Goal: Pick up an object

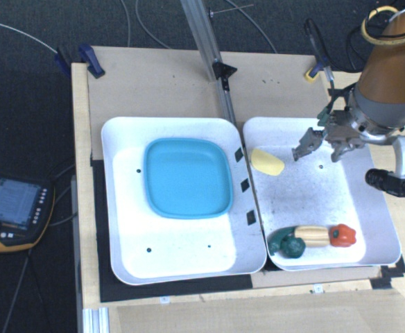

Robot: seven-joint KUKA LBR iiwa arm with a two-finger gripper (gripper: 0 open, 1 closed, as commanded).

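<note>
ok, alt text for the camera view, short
The gripper hangs open above the right bin, holding nothing. That bin holds a yellow piece and green, tan and red items; the left bin holds a blue plate.

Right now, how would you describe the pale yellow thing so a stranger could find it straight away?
Look in the right bin, the one without the blue plate. The pale yellow object lies alone near that bin's upper left, by the divider. It is a smooth plain lump, apart from the green, tan and red pieces along the near edge.
</note>
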